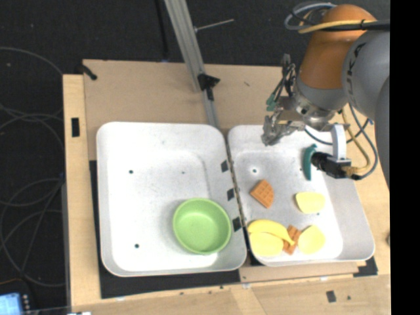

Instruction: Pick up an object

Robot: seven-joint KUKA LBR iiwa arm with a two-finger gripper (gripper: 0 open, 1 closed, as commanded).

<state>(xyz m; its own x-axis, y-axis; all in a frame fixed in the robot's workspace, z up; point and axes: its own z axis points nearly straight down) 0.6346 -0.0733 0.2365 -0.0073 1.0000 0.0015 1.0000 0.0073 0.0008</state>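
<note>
Two white bins share the desk — jaws (272,133), grip unreadable, hover up-bin from the orange waffle piece (262,193).

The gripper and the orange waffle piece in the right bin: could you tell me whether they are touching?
Apart. The camera view shows the gripper near the right bin's far rim, with a stretch of bare white floor between it and the waffle piece.

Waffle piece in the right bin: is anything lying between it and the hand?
No. In the camera view, the stretch from the hand down to the waffle piece is bare white bin floor.
</note>
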